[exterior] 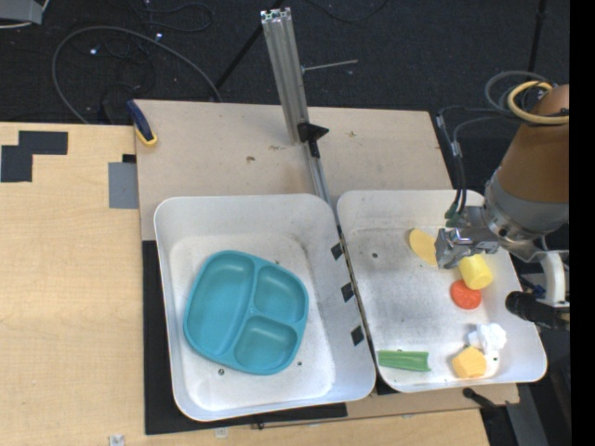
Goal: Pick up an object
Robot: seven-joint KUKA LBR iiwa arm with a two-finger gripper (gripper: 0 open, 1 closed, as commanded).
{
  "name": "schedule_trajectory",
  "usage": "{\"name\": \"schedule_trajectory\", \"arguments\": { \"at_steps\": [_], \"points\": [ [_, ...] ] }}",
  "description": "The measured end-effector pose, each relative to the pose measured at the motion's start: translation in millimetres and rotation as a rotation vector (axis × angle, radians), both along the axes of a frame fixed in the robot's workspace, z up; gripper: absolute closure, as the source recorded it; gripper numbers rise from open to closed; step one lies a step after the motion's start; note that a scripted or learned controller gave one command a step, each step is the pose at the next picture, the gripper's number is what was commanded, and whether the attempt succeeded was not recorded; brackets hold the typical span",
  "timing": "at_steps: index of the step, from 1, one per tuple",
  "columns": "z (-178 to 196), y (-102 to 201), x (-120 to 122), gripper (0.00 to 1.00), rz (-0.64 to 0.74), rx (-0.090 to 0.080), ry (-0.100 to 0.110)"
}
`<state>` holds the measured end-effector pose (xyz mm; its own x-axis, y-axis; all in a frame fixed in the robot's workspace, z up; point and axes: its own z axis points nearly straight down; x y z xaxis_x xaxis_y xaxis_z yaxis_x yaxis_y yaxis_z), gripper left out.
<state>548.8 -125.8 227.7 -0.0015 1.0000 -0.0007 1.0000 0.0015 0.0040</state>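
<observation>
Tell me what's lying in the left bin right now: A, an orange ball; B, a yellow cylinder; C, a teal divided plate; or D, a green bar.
C: the teal divided plate lies alone in the left bin, while the green bar, the orange ball and the yellow cylinder all sit in the right bin.

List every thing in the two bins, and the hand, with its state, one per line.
teal divided plate: flat in the left bin, compartments bare.
hand: low over the right bin, between two yellow pieces.
pale yellow piece: lying beside the hand.
yellow cylinder: on its side.
red-orange piece: resting loose.
green strip: lying flat.
orange-yellow block: resting by a white piece.
</observation>
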Motion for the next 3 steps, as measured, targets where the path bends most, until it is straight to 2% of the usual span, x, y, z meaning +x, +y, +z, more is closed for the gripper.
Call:
{"name": "schedule_trajectory", "arguments": {
  "at_steps": [1,2,3],
  "points": [
    [52.5,-1.0,0.7,1.0,0.0,0.0,0.001],
    [52.5,45.2,-4.5,1.0,0.003,0.003,0.007],
    [33.4,102.0,-6.9,1.0,0.002,0.002,0.008]
  ]
}}
